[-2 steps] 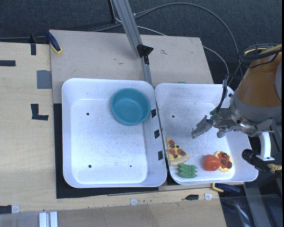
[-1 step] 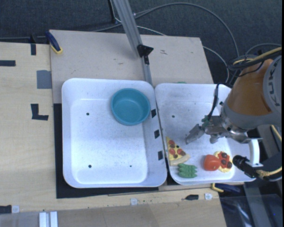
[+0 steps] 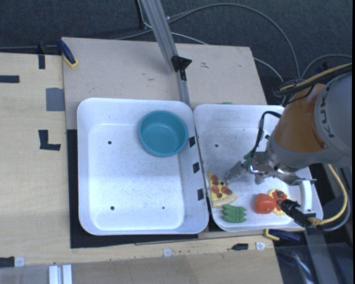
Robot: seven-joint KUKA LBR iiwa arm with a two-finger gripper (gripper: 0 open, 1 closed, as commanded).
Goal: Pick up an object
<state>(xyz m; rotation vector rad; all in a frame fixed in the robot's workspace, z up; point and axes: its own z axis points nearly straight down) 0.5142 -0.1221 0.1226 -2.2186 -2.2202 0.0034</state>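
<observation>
the pincer (image 3: pixel 234 171) hangs with fingers apart, gripping nothing, above the right white bin (image 3: pixel 225 123); just below it lies the flat plastic pizza slice (image 3: pixel 220 190), thin enough to slip a closing grasp.

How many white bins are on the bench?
2. The left shallow white bin holds a round blue bowl. The right shallow white bin sits beside it, with the toy food near its front edge.
</observation>
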